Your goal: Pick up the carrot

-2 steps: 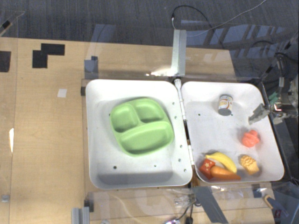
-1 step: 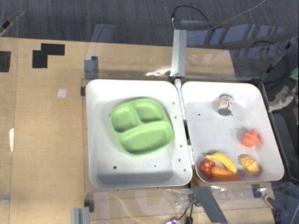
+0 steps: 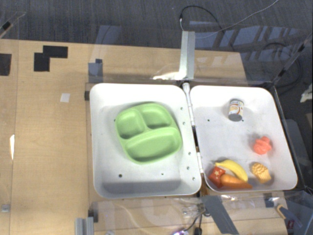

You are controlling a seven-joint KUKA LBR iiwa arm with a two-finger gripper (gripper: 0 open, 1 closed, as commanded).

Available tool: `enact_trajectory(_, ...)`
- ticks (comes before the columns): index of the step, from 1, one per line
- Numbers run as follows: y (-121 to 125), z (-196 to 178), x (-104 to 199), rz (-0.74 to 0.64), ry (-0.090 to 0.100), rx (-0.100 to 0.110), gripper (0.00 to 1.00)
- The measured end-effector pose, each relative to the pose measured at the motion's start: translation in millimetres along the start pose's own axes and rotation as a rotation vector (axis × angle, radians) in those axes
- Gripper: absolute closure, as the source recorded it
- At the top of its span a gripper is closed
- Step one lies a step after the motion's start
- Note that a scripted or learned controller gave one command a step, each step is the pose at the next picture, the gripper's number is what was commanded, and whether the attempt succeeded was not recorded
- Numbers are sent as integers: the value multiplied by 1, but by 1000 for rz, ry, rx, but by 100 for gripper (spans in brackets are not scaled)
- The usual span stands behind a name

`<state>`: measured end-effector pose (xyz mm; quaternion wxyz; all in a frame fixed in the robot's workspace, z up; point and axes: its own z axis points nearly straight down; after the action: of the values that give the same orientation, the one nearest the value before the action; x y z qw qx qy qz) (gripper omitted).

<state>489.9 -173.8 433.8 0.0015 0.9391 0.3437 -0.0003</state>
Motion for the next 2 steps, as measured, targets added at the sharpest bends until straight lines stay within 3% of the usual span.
enact_trajectory(1, -4, 0, 3, 491, -1, 0, 0)
enact_trajectory(2, 19, 1, -17, -36, -2, 3, 0)
